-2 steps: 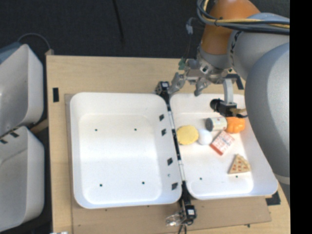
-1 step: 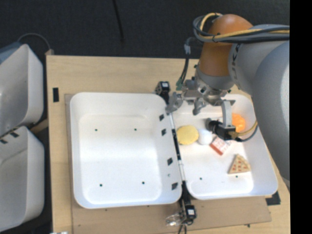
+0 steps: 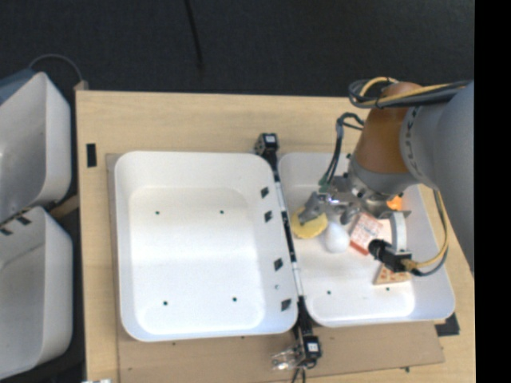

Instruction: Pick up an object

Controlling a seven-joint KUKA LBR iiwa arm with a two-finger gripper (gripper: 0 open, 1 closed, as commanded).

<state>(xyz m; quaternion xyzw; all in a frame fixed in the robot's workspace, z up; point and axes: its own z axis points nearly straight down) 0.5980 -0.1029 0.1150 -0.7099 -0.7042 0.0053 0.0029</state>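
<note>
Two shallow white bins sit side by side on a pale wooden bench, and we look down on them from above at a slant. The left bin [image 3: 192,246] has a bare white floor. The right bin [image 3: 359,306] holds a small cluster of objects near its inner wall: a round yellow piece [image 3: 309,227], a white rounded object [image 3: 336,238] just beside it, a white card with red print [image 3: 366,231], and a small tan wedge [image 3: 390,276] lower down, near a black cable connector. The grey arm with its orange band [image 3: 382,138] reaches in from the right and hangs over this cluster. Its gripper [image 3: 319,207] sits low, right at the upper edge of the yellow piece, with one metal finger [image 3: 310,211] angled toward that piece. We cannot tell whether the claw is wide or narrow, because the wrist hides much of it, and we see nothing clearly held between its tips. We judge that the pick is at the reaching or closing stage, with nothing lifted. The risks come from crowding: the yellow piece and the white object nearly touch, so closing could squeeze one out sideways or pinch both badly. The piece also lies close to the bin wall, which could block a finger. The rounded shapes may slip from a shallow hold as the arm rises.
</note>
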